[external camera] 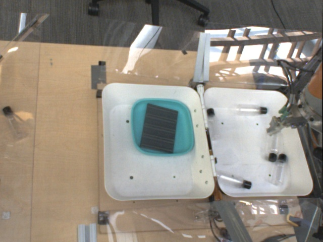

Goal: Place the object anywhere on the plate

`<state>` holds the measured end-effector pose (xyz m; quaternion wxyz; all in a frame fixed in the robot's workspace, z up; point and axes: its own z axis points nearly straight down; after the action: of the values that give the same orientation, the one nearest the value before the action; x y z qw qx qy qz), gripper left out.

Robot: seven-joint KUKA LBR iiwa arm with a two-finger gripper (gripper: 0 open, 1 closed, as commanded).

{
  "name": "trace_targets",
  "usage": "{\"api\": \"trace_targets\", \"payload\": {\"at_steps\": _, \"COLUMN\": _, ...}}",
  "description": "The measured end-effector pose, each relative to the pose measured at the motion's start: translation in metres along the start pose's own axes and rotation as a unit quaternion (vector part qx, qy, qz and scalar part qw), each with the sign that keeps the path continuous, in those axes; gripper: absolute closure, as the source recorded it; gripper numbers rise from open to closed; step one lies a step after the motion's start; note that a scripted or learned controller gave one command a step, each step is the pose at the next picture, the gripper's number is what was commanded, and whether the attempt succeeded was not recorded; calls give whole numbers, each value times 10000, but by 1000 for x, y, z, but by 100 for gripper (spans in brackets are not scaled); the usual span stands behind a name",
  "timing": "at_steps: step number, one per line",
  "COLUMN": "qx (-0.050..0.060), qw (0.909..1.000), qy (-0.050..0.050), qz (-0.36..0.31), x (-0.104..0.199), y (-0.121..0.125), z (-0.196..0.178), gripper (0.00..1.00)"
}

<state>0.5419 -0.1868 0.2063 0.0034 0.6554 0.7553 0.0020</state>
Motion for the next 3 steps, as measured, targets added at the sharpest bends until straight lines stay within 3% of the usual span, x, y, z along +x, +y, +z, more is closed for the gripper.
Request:
{"api": "trace_targets", "payload": {"at_steps": 1, "qx": -3, "qw": 9964, "qy": 5, "qz": -843, "x": 95, "y": -40, "z": -31, "gripper": 100}}
{"api": "trace_targets", "payload": {"at_steps": 2, "qx": -3, "qw": 9876, "qy": 11, "qz": -1568, "x": 188, "y": -26, "z": -3, "gripper": 100}}
{"api": "trace_targets", "payload": {"at_steps": 3, "qx": -4, "qw": 9877, "qy": 11, "qz": -1563, "x": 187, "y": -26, "z": -3, "gripper": 0}}
